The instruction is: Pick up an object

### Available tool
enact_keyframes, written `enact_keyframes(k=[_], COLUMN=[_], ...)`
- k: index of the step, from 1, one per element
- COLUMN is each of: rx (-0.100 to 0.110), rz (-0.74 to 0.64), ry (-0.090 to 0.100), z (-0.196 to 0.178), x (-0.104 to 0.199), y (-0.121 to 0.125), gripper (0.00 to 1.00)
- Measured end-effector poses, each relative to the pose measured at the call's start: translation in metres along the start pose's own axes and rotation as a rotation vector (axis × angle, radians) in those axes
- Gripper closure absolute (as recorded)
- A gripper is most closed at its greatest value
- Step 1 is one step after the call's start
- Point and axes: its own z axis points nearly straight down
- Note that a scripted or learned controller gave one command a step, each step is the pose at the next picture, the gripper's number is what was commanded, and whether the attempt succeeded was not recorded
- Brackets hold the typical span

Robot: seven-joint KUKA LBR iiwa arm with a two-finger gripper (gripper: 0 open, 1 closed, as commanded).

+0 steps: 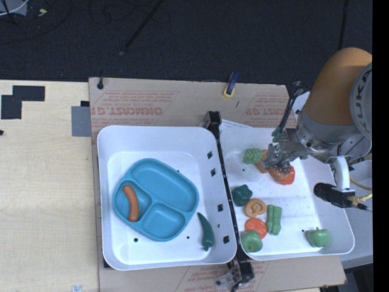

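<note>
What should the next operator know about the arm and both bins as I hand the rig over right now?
Gripper: down in the right bin, directly over the red-and-orange toy beside the green leafy piece; no grasp confirmed.
Right bin also holds a green pepper, a pretzel, a tomato, a green pod and two green apples.
Left bin: blue divided plate with a sausage; dark green chili beside it.
Done: approach. Left: grasp and lift.

Glossy white plastic bins (109,163); smooth blue plastic tray (173,190); matt brown cardboard (158,105) beneath; pale wood bench (42,193).
</note>
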Motion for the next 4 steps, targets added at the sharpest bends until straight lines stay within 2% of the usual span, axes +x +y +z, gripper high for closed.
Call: enact_keyframes(k=[1,2,3,4], rx=[0.000,0.000,0.000,0.003], rz=[0.001,0.002,0.007,0.006], ry=[-0.001,-0.002,-0.005,-0.003], z=[-0.011,-0.012,-0.008,0.001], x=[0.048,0.082,0.066,0.076], y=[0.009,0.029,0.034,0.022], gripper=[1.00,1.00,1.00,1.00])
